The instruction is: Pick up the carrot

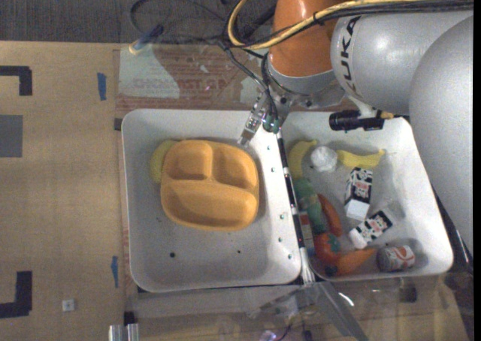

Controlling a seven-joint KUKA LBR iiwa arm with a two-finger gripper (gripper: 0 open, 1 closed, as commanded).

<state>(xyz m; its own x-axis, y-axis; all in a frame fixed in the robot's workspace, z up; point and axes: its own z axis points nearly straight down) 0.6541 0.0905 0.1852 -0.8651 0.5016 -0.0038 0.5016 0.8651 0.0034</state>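
The grey arm [391, 46] bears "KUKA" in black letters (partly cut off by its curve).

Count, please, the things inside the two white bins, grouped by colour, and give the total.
Yellow or yellow-orange: 4 (divided tray, piece beside it, banana, piece)
Orange or red: 3 (carrot, two)
Green: 1
White or patterned: 4
Total: 12

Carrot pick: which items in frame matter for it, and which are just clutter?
Job:
- orange tapered carrot, front of right white bin
- two-finger gripper, above the seam between bins

Clutter:
- orange sectioned plastic tray, in left white bin
- yellow banana
- black-and-white milk cartons
- small red-and-white can
- green vegetable
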